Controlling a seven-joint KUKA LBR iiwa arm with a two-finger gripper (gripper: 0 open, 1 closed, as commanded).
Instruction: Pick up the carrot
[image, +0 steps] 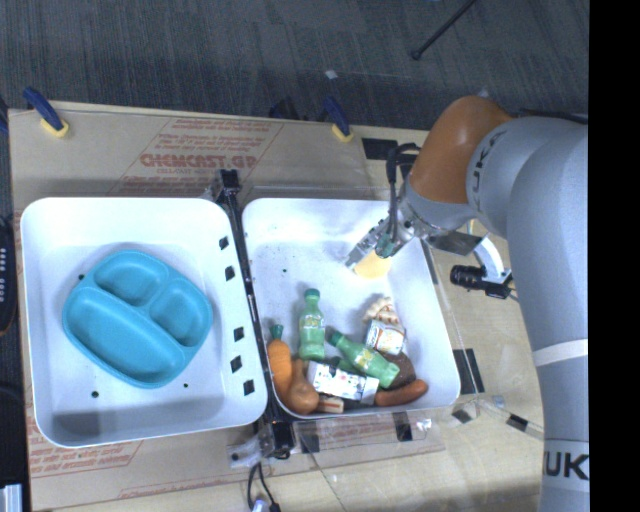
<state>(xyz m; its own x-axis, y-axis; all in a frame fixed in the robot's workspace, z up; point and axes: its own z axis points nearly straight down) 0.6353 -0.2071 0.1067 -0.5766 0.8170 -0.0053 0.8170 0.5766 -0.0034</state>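
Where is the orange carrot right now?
The carrot lies in the right bin, at its near left corner against the wall, just left of a green bottle. The gripper is up at the bin's far side, away from it.

The surface (150, 140) is covered with a brown cardboard sheet that carries red printed letters, and blue clamps (45, 110) hold this sheet at its far edge. Behind the surface lies a dark grey floor (200, 50) with a fine woven texture, and a thin dark rod (445, 30) crosses it at a slant near the top. The light is even and soft.
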